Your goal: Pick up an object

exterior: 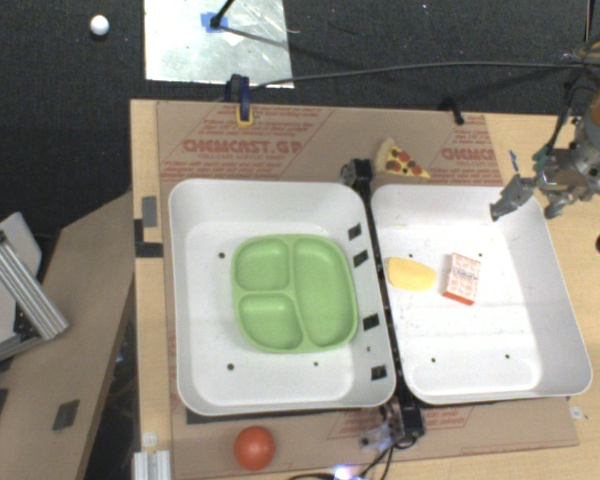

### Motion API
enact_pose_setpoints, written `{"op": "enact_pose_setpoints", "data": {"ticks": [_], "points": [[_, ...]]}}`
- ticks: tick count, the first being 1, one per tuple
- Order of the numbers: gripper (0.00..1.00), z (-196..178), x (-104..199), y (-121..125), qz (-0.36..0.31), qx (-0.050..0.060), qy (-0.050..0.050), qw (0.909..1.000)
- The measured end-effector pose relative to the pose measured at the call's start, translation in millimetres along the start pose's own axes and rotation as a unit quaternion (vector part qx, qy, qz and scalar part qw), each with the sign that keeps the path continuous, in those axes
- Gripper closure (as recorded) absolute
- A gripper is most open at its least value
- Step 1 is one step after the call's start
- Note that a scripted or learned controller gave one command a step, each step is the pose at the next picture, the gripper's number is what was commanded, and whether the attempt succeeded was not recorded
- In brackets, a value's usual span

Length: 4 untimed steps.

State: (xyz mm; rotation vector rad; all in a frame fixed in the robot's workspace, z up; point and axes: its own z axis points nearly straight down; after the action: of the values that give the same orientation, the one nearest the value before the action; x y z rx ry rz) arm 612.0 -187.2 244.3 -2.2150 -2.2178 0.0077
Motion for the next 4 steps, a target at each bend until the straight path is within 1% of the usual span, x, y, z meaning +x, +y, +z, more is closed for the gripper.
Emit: {"op": "enact_pose_setpoints", "data": {"ticks": [1,2,3,4], "points": [[0.0,-6,0,2,-0.001,-0.005,-0.001,1.0],[0.0,55,5,6,-0.001,-0.003,-0.001,1.0],[0.0,97,8,9,-0.002,-0.004,-0.001,1.0],[0.0,141,2,8,0.0,-0.004,-0.001,1.0]]}}
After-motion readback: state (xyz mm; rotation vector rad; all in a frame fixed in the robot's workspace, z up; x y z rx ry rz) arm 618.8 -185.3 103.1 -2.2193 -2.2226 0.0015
